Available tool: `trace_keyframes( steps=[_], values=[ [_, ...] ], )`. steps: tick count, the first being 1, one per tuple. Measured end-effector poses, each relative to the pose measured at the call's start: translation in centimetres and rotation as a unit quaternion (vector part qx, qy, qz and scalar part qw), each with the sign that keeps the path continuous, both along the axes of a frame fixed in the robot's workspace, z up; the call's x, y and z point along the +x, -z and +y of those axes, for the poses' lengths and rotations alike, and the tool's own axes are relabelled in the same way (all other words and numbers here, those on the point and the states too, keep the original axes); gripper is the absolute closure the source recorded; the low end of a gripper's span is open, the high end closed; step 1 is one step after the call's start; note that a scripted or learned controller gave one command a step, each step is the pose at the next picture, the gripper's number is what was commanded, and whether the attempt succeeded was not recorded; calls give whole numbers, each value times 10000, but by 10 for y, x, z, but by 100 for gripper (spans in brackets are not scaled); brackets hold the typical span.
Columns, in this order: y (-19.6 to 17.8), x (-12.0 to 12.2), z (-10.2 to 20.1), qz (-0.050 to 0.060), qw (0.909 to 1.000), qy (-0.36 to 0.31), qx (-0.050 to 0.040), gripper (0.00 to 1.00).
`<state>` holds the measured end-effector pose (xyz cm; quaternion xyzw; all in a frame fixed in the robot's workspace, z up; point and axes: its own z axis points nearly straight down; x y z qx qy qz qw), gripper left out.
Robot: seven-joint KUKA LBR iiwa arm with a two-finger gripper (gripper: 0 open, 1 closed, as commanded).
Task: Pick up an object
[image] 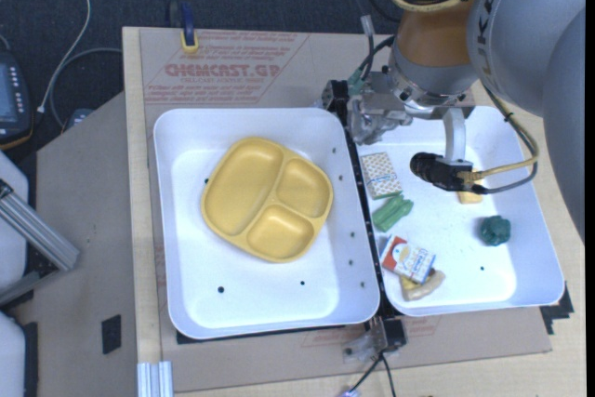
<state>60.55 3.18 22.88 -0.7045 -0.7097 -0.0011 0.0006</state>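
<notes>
My gripper hangs over the far left corner of the right bin, close to the wall between the two bins. Just in front of it lies a white dotted packet. A green object lies nearer the camera, then a red and white packet with a tan piece against it. A teal crumpled lump sits towards the bin's right side. Nothing is visibly held.
The left bin holds a yellow divided plate near its middle. The arm's orange band and grey body cover the far right of the right bin. A brown board lies under both bins.
</notes>
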Motion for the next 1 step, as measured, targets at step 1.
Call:
trace_keyframes(
  steps=[1],
  values=[
    [0,-3,50,-2,10000,18,-10,100]
  ],
)
